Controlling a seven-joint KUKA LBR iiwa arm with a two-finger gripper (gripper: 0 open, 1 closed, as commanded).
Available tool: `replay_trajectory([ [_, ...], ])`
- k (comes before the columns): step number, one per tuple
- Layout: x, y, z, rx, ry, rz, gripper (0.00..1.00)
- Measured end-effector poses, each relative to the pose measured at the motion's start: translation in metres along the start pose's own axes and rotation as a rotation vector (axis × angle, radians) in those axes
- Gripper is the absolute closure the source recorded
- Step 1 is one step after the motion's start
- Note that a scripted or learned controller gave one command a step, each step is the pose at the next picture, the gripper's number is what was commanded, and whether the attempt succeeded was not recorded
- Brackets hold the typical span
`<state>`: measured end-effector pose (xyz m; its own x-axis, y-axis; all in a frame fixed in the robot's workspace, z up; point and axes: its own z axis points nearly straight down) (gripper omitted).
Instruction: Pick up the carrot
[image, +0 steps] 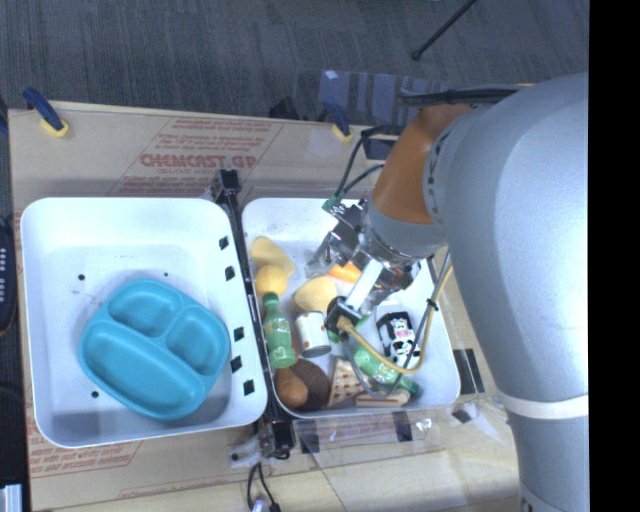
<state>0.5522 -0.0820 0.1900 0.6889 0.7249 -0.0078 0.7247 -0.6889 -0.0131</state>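
Looking down from the fixed camera, I am reaching in from the right, my grey arm bending over the right bin (290, 208) with the orange band tilted toward its far wall. My gripper (345, 254) is hanging low inside that bin, angled down and to the left. I cannot tell whether it is open or closed.

The carrot (346, 271) is showing as a small orange patch just beside my gripper, near the bin's middle, above a yellow fruit (315, 293). Too little of it is showing for me to tell which way its long axis runs.

A green bottle (275, 330) is lying along the bin's left wall. A blue divided plate (155, 345) is sitting in the left bin (120, 212).
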Motion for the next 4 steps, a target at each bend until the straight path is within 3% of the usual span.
replay_trajectory([
  [1,-0.027,0.059,0.032,-0.003,0.002,-0.007,0.0],
  [2,-0.047,0.081,0.083,-0.011,0.011,-0.058,0.0],
  [3,-0.046,0.08,0.073,-0.003,0.01,-0.067,1.0],
  [4,-0.037,0.016,-0.034,-0.003,0.008,0.492,1.0],
])
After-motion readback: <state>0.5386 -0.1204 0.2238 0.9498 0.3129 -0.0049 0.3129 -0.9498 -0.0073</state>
